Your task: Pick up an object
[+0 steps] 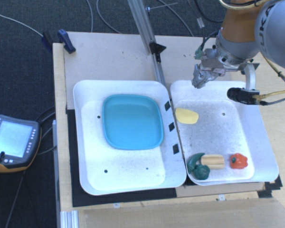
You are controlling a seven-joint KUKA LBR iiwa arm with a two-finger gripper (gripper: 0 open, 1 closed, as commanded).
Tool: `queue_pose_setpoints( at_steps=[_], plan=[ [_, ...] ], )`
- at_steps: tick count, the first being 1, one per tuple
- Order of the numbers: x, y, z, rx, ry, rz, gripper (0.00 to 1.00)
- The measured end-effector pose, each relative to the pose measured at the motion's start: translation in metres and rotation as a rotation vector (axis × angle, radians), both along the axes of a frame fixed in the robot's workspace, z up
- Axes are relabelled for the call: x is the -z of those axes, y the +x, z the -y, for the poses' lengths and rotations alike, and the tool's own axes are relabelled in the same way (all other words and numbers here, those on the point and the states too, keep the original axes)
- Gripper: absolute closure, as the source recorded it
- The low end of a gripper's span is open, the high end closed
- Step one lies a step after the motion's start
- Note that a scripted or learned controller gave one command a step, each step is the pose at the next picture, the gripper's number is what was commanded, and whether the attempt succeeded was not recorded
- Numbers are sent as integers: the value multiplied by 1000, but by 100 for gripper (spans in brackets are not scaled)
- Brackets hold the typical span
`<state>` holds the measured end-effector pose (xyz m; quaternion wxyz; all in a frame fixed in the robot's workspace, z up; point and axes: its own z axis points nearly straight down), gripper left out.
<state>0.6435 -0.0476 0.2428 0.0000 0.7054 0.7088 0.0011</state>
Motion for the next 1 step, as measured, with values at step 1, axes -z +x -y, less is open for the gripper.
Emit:
queue_pose_setpoints(
  at_steps=[1],
  plan=[
    [11,-17,-52,0,0,-2,100]
  ],
)
